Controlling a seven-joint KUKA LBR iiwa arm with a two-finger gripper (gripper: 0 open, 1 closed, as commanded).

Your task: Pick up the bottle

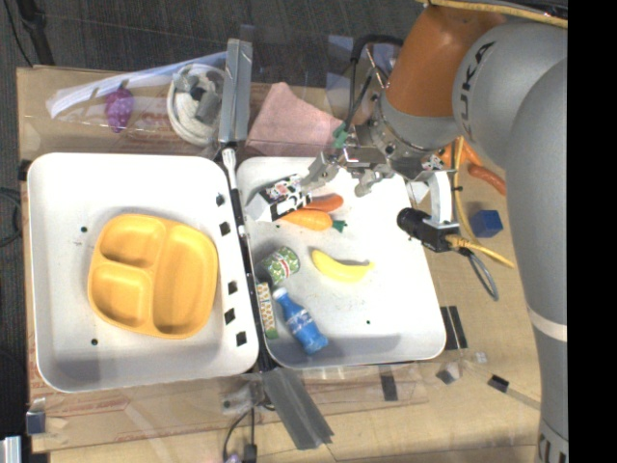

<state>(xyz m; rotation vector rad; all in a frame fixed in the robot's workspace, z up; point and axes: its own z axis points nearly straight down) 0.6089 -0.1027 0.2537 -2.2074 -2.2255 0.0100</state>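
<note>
Here the bottle (298, 320) lies flat, cap toward upper left; end effector (339, 170) state unclear

We see yellow divided tray (154, 275) in left bin (58, 177); banana (339, 265), carrot (308, 219), green can (281, 264) in right bin (410, 287).

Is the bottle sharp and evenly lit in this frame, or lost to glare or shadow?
Camera view: the blue bottle reads clearly, with no glare; soft shadow lies along the right bin at its near rim; the arm looms large and slightly soft at the frame's top right.
</note>
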